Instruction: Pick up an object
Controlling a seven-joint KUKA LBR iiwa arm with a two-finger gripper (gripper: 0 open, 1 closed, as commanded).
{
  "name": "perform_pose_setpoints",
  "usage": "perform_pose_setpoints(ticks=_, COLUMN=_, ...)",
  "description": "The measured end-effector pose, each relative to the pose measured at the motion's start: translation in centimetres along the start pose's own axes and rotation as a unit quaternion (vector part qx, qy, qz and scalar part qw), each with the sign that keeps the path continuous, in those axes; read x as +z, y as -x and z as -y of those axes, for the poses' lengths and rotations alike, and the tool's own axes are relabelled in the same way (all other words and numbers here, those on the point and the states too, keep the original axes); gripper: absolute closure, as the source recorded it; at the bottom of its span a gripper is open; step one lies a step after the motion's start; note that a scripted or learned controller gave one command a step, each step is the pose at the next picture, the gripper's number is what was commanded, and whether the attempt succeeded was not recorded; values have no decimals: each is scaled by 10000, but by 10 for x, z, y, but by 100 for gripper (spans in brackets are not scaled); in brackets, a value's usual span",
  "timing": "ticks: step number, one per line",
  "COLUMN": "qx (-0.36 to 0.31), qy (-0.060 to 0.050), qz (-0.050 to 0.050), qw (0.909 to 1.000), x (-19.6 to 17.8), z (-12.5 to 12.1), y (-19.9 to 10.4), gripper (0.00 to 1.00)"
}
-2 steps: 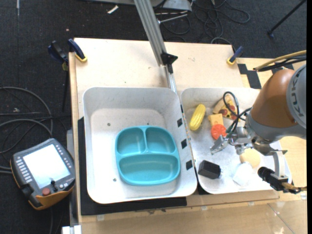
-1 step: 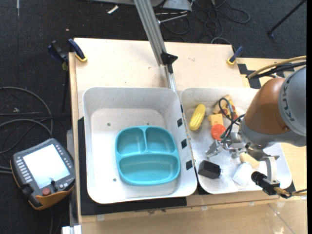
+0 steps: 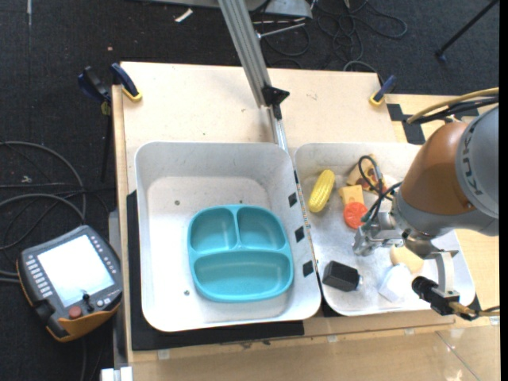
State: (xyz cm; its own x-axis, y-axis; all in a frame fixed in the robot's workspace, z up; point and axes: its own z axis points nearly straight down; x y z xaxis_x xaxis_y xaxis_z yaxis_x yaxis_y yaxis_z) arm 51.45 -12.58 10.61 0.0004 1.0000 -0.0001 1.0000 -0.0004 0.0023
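Camera view: gripper point(image 3: 371, 239) sits low in the right bin point(image 3: 313, 157), honestly can't tell its state.
Targets: orange piece point(image 3: 355, 213) just beside it, corn point(image 3: 321, 190) farther left.
Risk: crowded items, probably nudges instead of grabs.

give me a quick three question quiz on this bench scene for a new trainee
1. True or false: the teal divided tray lies in the left bin.
2. Which thing lies nearest the right bin's front left corner?
A. yellow corn cob
B. black block
C. orange piece
3. Fill in: the arm's claw is over the ____ bin.

Key
1. True.
2. B: the black block lies by the front left corner; the corn cob and orange piece lie further back.
3. Right.
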Motion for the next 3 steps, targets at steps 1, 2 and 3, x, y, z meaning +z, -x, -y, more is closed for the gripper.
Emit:
perform_pose_setpoints(ticks=1, qx=-18, qy=16, qz=6, qw=10000, x=-63, z=-2, y=-4, gripper=100)
perform_pose_setpoints(ticks=2, qx=-14, qy=15, qz=9, qw=10000, x=-107, z=0, y=2, gripper=100)
perform_pose_setpoints(ticks=3, qx=-15, qy=14, qz=10, qw=10000, x=-152, z=-3, y=9, gripper=100)
